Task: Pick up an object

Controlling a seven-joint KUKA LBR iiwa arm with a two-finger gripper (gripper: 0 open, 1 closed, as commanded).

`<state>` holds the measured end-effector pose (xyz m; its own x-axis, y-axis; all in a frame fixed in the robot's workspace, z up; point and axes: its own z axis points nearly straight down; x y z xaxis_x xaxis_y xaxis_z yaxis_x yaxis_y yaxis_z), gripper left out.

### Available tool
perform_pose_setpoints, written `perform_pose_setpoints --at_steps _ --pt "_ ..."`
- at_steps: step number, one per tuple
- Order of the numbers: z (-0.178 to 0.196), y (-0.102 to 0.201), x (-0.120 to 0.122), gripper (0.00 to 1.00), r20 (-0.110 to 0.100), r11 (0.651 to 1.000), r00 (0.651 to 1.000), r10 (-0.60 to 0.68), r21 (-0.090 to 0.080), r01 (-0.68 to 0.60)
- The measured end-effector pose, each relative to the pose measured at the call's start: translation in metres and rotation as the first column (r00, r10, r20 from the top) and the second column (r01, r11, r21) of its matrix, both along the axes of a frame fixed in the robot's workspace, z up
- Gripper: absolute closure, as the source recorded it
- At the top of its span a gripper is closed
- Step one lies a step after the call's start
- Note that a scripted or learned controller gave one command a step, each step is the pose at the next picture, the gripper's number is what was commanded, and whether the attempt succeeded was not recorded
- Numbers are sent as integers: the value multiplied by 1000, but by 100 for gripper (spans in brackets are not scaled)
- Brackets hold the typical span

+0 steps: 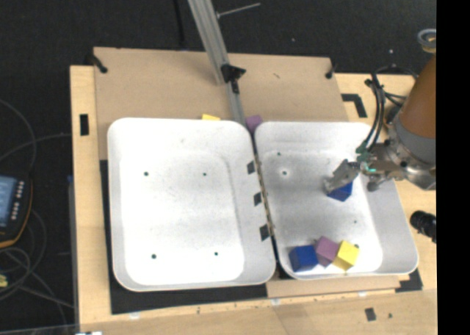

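From the overhead camera, no brand, label or readable writing turns up anywhere; a small device with a lit screen [11, 205] sits at the far left edge, but its display is too blurred to read.

The surface: a light wooden bench [84, 179] carrying a brown board [161, 84] at the back, with two shallow white bins side by side on it. The left bin [176, 201] shows a speckled floor with a few dark dots. The right bin [294, 179] holds the blocks.

The arm comes in from the right, orange band [422, 109] showing above the wrist, and the gripper [344, 177] hangs over the middle of the right bin. A blue block [340, 192] sits right at its tip, partly covered by it; whether the jaws are parted or closed on that block cannot be told from here.

Down at the bin's near edge, a second blue block [302, 257], a purple block [326, 250] and a yellow block [346, 254] huddle together, touching.

Behind the bins, a yellow piece [211, 117] and a purple piece [254, 122] peek out at the rims. A metal pole [209, 25] slants up across the board. The floor around is black, with cables [29, 150] trailing at left.
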<state>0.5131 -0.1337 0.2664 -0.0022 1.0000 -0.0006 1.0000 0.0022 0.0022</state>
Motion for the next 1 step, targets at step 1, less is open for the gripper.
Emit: perform_pose_setpoints --at_steps 1 --pt "-170 -32 46 0 -4 1000 1000 -3 -1 3"
